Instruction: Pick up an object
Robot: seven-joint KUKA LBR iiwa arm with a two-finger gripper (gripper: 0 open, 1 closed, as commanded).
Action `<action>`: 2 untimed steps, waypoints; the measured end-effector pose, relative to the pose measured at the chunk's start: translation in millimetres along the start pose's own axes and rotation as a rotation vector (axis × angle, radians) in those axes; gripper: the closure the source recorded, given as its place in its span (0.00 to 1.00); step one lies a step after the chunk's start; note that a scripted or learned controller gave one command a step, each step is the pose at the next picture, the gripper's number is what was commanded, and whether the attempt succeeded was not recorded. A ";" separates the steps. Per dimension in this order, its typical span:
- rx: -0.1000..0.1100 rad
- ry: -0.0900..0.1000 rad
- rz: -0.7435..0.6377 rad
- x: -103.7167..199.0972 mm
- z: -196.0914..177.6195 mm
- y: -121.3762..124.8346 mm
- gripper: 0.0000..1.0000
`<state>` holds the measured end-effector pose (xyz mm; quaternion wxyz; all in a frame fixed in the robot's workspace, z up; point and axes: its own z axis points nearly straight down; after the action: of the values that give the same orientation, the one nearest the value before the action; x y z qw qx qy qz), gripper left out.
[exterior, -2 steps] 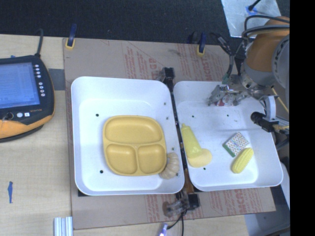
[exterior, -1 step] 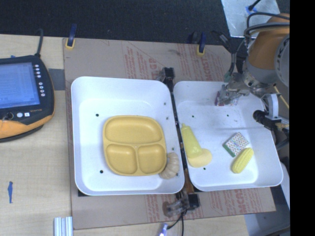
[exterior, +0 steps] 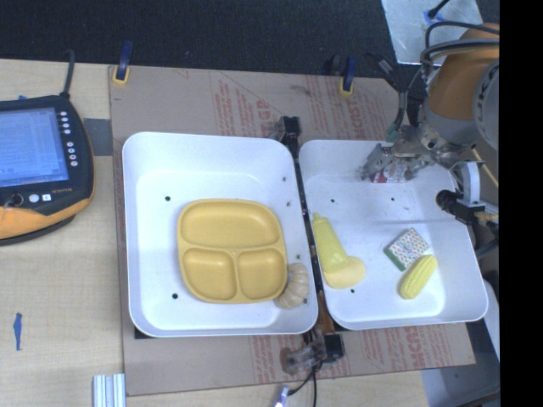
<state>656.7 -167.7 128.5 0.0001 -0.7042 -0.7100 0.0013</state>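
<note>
- The arm (exterior: pixel 462 79), grey with its orange band, reaches in from the right and hangs over the far corner of the right bin (exterior: pixel 475 308)
- The left bin (exterior: pixel 140 227) bears a yellow divided tray (exterior: pixel 231 250), with a pale, shell-like object (exterior: pixel 294 286) tucked against the tray's near right corner
- In the right bin a yellow bottle-shaped toy (exterior: pixel 334 253) lies along the left wall, well apart from the arm
- A toy corn cob (exterior: pixel 417 276) lies near the right bin's front right, just beside a small green-and-white sponge-like block (exterior: pixel 406 247)
- The gripper (exterior: pixel 392 166) sits low at the far end of the right bin, with something small and reddish under it; whether it is an object or part of the tool I cannot tell
- Whether the fingers are spread or pressed together cannot be made out, and nothing is plainly seen between them
- Judging from this, no pick is done yet: every candidate object lies in the bins, so grasping and lifting are left
</note>
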 end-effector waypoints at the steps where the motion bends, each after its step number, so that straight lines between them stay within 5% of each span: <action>1: -0.001 0.002 0.002 76.3 -104.6 -79.3 0.00; 2: 0.006 0.000 0.006 -15.3 12.0 -46.8 0.00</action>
<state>610.0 -183.3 116.6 0.0020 -0.7063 -0.7079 0.0034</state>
